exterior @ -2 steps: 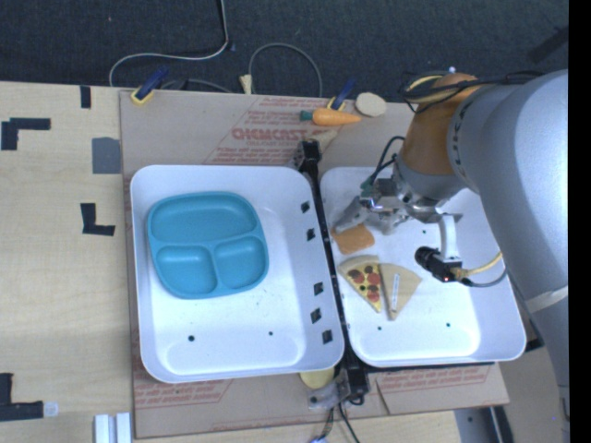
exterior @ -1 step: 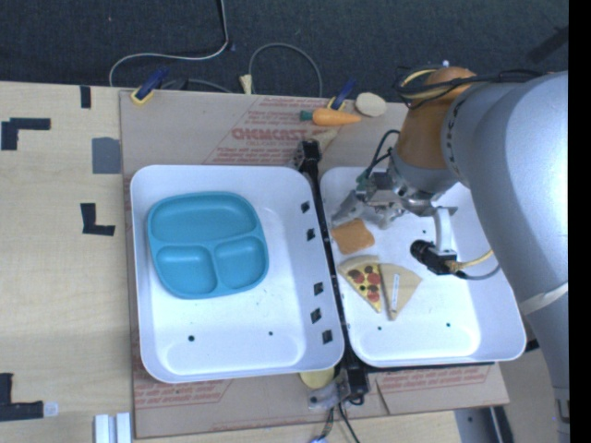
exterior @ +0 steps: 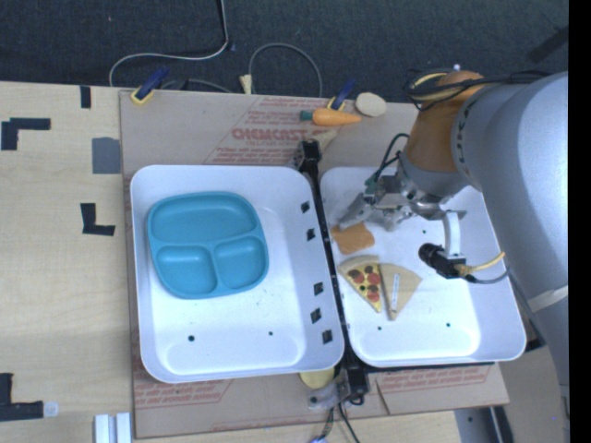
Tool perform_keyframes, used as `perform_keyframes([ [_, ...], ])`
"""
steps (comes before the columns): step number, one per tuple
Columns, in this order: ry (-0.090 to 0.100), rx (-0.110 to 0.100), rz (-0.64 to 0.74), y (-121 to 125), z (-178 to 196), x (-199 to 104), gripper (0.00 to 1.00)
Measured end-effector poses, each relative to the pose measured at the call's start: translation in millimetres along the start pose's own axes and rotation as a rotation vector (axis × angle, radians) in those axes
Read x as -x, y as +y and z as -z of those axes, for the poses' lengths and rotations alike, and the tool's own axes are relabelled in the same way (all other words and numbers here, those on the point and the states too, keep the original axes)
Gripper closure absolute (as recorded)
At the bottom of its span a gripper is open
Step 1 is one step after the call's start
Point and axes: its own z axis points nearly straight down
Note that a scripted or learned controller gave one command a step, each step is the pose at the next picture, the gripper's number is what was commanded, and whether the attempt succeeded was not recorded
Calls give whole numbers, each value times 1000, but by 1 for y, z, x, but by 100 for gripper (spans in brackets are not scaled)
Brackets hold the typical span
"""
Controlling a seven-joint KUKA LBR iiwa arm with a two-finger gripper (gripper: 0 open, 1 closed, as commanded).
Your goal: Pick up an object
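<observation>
— White plastic, the two bins side by side on the surface [exterior: 55, 275]. What lay in the left bin [exterior: 157, 335]?

— A blue plate [exterior: 209, 245] with three compartments, flat in the upper half of that bin. Nothing sat on it.

— And the right bin [exterior: 443, 335]?

— Two pieces of toy food. A tan slice of bread [exterior: 353, 239] lay near the divider between the bins, and just below it, close but apart, a slice of pizza [exterior: 373, 283] with red toppings, its point toward the bottom of the bin.

— Where was the arm [exterior: 499, 155]?

— It reached in from the right, grey with its orange band [exterior: 436, 137] over the top edge of the right bin. The jaws [exterior: 355, 214] hung low in that bin, one long grey finger [exterior: 351, 215] slanting down-left to end just above the bread's top edge.

— Were the jaws wide or narrow?

— I could not tell; the fingers were too blurred together with the wrist fittings. No object showed between them. The bread and the pizza both rested on the bin floor.

— Anything outside the bins?

— On the cardboard [exterior: 240, 132] beyond the bins, a toy carrot [exterior: 333, 116] and a pale egg-shaped piece [exterior: 371, 104] beside it. Two clamps [exterior: 148, 89] held the cardboard's far edge, and a white cable [exterior: 222, 17] trailed over the dark carpet behind.
</observation>
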Motion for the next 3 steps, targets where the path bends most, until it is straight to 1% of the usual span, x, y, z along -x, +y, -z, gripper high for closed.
perform_keyframes([
  [1, -3, 1, -1, -16, 0, -12, 0],
  [3, 1, -2, 0, -13, 0, -9, 0],
])
